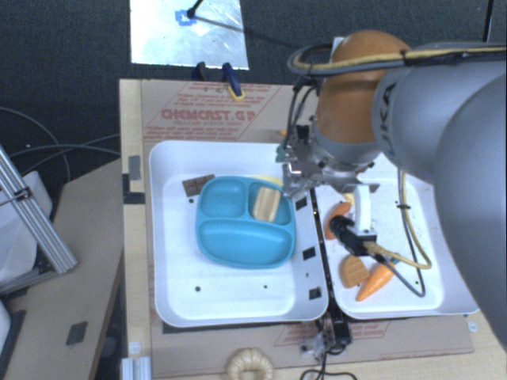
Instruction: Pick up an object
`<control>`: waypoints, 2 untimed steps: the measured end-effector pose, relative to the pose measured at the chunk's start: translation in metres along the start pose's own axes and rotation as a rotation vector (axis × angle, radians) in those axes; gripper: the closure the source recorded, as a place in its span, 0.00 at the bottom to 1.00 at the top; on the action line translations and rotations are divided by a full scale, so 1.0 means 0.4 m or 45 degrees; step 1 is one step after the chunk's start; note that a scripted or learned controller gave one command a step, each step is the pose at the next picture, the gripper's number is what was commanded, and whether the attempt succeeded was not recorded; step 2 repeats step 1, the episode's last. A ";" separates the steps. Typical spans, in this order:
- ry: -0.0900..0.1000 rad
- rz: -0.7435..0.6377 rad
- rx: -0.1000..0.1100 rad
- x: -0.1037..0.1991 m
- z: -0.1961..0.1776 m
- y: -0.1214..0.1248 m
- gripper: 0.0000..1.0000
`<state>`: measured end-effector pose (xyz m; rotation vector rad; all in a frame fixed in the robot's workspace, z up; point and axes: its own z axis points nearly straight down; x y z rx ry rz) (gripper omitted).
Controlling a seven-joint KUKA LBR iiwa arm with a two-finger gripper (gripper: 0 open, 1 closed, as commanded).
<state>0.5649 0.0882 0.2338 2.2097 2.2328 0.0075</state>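
Note:
A blue divided plate (238, 240) lies in the left bin (178, 291). A tan block (266, 204) rests in the plate's upper right compartment. My gripper (291, 180) hangs over the left bin's right side, just above and to the right of that block, and the wrist hides its tips. A small brown piece (196, 185) lies beside the plate's upper left rim. In the right bin (444, 291) are an orange carrot (375, 282), a tan wedge (353, 270) and an orange piece (339, 210) partly hidden by the arm.
The grey arm covers the right bin's upper part. Both bins sit on a cardboard sheet (206, 113) with a blue clamp (232, 79) at its far edge. A metal frame (32, 220) stands at the left. A beige ring (249, 364) lies at the front.

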 end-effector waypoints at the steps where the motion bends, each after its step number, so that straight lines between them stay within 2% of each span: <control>1: -0.002 0.005 0.002 0.047 0.002 0.001 1.00; 2: -0.002 0.005 0.002 0.047 0.002 0.001 1.00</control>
